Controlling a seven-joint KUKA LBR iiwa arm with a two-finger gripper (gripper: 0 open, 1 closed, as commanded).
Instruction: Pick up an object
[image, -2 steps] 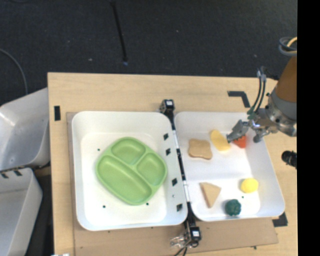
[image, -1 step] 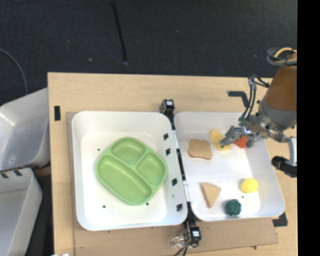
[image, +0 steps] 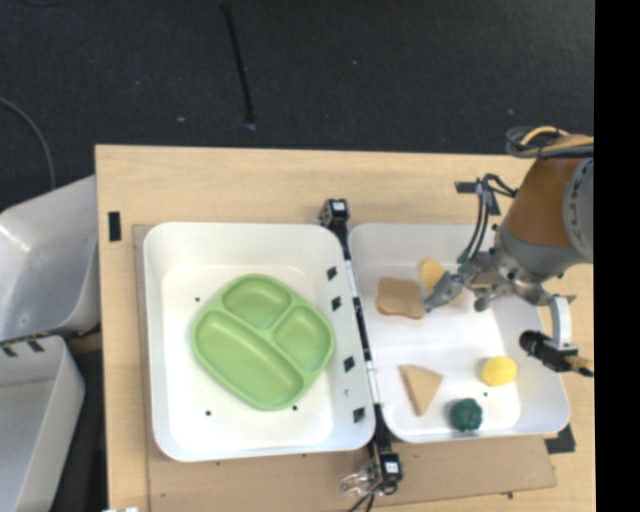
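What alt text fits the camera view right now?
The robot's hand hovers in the right bin beside a tan slice and a yellow piece. A green divided plate lies in the left bin.

One fixed camera above the bench — looking down aslant on both bins — arm entering from right
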